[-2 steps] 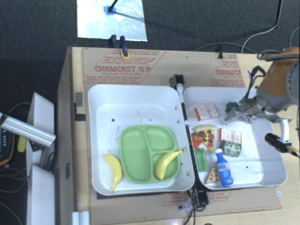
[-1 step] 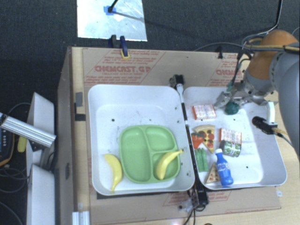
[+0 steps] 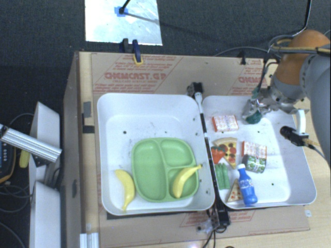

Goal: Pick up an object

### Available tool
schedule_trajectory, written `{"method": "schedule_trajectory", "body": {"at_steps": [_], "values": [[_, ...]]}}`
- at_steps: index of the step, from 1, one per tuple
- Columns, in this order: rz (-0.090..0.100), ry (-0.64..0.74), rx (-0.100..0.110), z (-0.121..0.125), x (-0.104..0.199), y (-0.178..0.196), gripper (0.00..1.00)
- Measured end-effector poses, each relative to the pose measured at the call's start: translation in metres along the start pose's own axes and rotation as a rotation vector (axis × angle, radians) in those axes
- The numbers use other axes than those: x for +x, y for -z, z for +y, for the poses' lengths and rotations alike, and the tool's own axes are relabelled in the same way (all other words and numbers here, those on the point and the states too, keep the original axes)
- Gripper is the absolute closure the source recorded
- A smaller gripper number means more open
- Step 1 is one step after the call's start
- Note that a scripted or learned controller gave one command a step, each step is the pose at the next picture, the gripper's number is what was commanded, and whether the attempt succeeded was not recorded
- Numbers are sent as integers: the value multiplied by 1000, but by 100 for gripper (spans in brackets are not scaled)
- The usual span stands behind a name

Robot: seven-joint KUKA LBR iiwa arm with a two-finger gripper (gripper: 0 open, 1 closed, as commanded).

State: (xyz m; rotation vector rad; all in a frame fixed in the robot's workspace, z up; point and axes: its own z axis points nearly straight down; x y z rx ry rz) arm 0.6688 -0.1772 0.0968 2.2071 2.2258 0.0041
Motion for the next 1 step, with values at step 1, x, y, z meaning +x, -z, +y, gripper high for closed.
{"method": "schedule_trajectory", "body": {"at_steps": [1], "values": [[3, -2, 0, 3, 78, 103, 100]]}}
